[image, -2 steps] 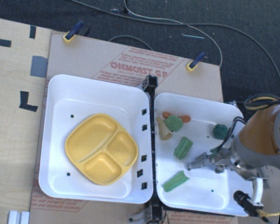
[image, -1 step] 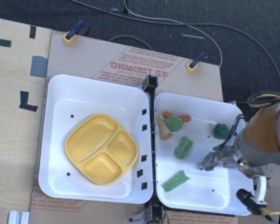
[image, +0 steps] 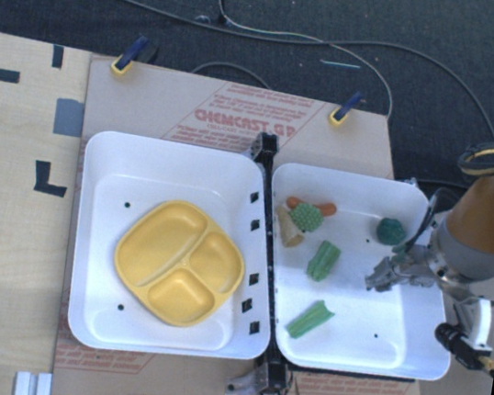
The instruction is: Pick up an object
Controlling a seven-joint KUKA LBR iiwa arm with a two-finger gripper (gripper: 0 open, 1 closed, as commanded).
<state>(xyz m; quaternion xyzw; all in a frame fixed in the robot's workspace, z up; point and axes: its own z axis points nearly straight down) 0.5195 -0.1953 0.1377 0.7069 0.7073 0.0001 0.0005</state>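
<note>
Overhead view of the bench, with two shallow white bins set side by side on a brown cardboard sheet (image: 241, 117) that is fixed at its far edge by two yellow-and-blue clamps (image: 128, 56). The left bin (image: 95, 214) contains a yellow divided plate (image: 179, 261), three compartments, lying flat near the bin's centre. The right bin (image: 389, 354) contains the loose objects: a dark green ball (image: 390, 230) near the far right corner; an orange carrot-like piece (image: 309, 205) near the far left corner, touched by a round, knobbly green item (image: 307, 217) and with a pale tan wedge (image: 290, 233) just beside it, against the bin's left wall; a short green block (image: 323, 260) near the middle; and a longer green piece (image: 309, 319) lying at a slant closer to the near edge, well apart from the others. The arm (image: 484, 229), grey with an orange band, enters from the right over the right bin's rim. Its gripper (image: 383, 277) sits low over the right part of that bin, just below the green ball and to the right of the short green block, touching neither; nothing is seen between its fingers, and how far they are spread cannot be told. Black cables (image: 255, 28) run across the dark floor beyond the bench.
</note>
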